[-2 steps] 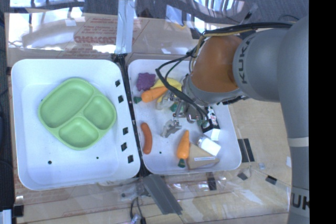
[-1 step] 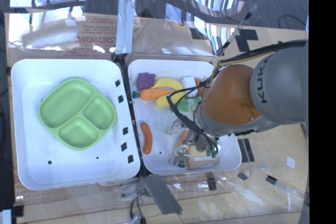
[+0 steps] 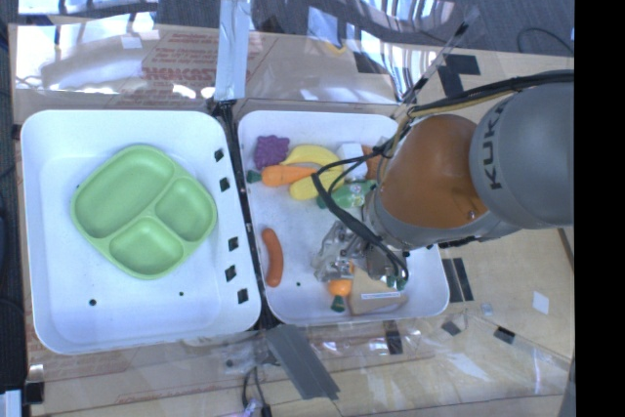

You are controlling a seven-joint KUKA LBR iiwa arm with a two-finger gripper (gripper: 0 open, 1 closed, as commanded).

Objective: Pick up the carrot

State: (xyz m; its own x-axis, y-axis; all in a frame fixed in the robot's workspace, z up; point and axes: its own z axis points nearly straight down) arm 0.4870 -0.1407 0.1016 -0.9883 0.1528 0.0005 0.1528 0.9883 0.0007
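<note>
Orange carrot (image 3: 286, 176) with green top, purple grapes (image 3: 270, 150), yellow banana (image 3: 311, 157), light green divided plate (image 3: 145, 210), white bins (image 3: 59, 308)

Two white bins are being viewed side by side; the right bin (image 3: 256, 210) is taken as the landmark. To its left, the left bin (image 3: 49, 210) is bearing a green divided plate (image 3: 144, 210). Inside the right bin, near its far-left corner, a carrot (image 3: 285, 176) is lying flat, touching a yellow item (image 3: 314, 161), with a purple item (image 3: 270, 149) just beyond. Near the left wall, a sausage (image 3: 272, 256) is lying alone. Over the bin's right half the arm (image 3: 488, 171) is being held, its gripper (image 3: 344, 261) lowered near the front wall, beside a small orange piece (image 3: 340, 287).
</note>
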